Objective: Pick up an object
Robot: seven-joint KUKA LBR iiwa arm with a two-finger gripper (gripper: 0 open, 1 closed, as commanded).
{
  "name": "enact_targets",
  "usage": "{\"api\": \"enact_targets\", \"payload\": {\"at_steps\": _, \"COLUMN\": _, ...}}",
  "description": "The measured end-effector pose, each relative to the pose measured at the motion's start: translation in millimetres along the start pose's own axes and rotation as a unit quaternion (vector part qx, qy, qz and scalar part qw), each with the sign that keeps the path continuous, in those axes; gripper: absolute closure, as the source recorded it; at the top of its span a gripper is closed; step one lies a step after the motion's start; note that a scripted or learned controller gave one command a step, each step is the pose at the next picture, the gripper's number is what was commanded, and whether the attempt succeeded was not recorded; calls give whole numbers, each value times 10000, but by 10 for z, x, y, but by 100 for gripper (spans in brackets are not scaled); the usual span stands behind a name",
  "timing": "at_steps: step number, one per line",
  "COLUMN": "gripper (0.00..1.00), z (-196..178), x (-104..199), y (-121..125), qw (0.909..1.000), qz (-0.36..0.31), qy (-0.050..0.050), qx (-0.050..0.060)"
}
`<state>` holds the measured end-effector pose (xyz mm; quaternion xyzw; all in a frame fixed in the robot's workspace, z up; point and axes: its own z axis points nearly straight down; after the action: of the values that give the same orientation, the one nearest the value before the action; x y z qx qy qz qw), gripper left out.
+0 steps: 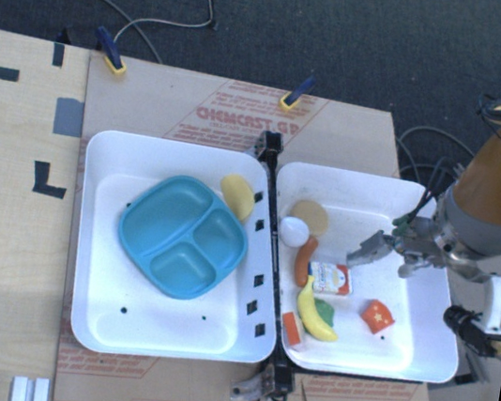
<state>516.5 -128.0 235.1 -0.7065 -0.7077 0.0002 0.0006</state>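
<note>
The end effector (392, 251) hangs over the right bin (414, 360), its fingers spread and holding nothing. Just below it lie a red block (378, 315) and a small carton (330, 279), a banana (315, 314) beyond. I'd center over the isolated block, descend straight, then close.

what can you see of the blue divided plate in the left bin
The blue divided plate is a light blue, rounded-square tray that looks like smooth plastic, with three compartments: one large and two smaller, split by raised ridges. It lies flat, right side up and turned at a slant, in the left white bin, toward the bin's back and middle. Its compartments hold nothing. A yellow lemon-shaped toy sits at its far right corner, apparently touching the rim.
</note>
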Motion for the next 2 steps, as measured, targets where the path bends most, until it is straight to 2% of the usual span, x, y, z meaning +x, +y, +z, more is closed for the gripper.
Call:
{"api": "enact_targets", "payload": {"at_steps": 1, "gripper": 0, "z": 972, "x": 341, "y": 159, "qw": 10000, "qz": 2, "qy": 4, "qx": 16}}
{"api": "enact_targets", "payload": {"at_steps": 2, "gripper": 0, "z": 1455, "x": 303, "y": 87, "qw": 10000, "qz": 18, "qy": -40, "qx": -68}}
